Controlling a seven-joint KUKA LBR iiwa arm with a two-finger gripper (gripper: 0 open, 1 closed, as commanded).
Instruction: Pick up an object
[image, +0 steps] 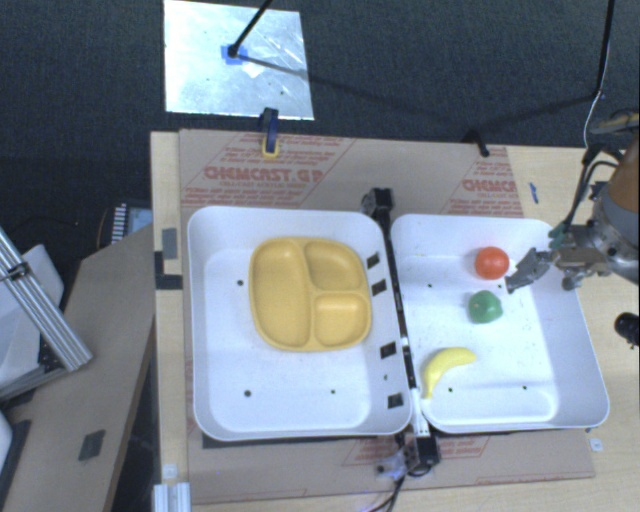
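Closest to the camera is the banana (447, 367), lying near the front of the right bin (575, 400) with its stem end almost against the divider between the bins. Behind it sits a green ball-ish thing (485, 307), and just past that an orange one (491, 262), maybe a tomato or small orange, hard to say at this size. The gripper (524, 273) hangs just to the right of the orange one, reaching in from the right, and honestly I can't tell how far apart its fingers are; nothing looks caught in it. My guess is it's lined up on the orange or the green piece. What worries me: both are round and smooth, so a pinch that lands off-centre probably just squirts the thing sideways and it rolls off across the bin floor. They also sit close together, so going for one could bump the other. The banana is curved and low, so that'd likely be a slippy grab too, plus it's tight to the bin's left wall. The left bin (215, 400) has a yellow divided plate (307, 293) in it, well away from all this.
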